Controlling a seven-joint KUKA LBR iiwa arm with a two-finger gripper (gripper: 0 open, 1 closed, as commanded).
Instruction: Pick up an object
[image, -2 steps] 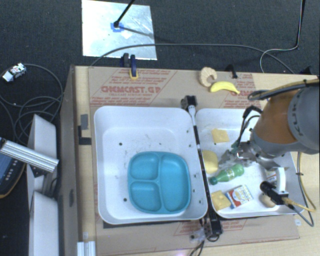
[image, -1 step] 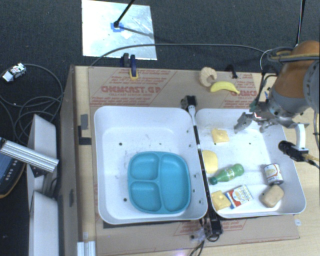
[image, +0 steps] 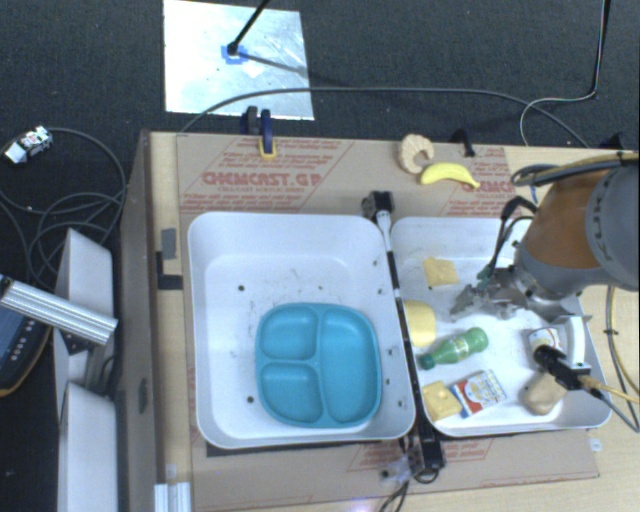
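Green bottle lies on its side in the right bin, lower middle right of the frame, between a yellow block and a small carton. My tool hangs just above it, toward a pale square; whether it is spread or closed I cannot tell, and nothing shows in its grip. Risk: the round bottle may roll away, or I may catch the block beside it.

Dark carpet is lying under a cardboard-topped bench, with black cables trailing and a shiny metal sheet reflecting light.
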